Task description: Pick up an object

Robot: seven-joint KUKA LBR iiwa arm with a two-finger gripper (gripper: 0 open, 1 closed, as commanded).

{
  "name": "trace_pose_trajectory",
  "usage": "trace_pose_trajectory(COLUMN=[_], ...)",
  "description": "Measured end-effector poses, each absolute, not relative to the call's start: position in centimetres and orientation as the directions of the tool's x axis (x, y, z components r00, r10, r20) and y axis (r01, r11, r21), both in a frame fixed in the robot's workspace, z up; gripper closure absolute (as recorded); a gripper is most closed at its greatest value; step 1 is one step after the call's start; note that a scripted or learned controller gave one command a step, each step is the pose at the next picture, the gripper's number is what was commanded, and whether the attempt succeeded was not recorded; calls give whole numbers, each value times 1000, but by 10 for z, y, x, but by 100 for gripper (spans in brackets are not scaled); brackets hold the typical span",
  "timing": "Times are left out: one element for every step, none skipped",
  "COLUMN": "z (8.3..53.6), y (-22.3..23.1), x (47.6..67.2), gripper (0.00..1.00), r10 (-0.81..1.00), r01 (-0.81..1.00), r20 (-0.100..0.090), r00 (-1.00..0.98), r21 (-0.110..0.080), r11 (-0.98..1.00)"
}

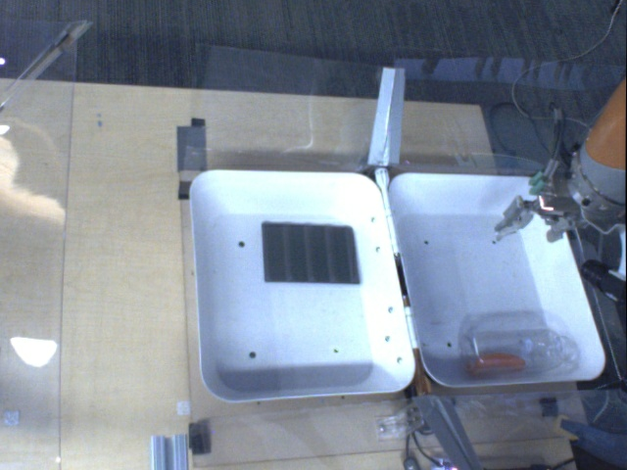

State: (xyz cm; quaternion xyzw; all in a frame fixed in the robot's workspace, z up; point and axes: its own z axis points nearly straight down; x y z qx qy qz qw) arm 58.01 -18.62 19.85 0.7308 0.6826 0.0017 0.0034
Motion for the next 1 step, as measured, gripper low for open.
trace_pose_trajectory(z=[260], y=[-153], x=[500], gripper=[0], r10=[885], r01=[885], r20=[1], r00=[465], r21=[5], r11=[-465])
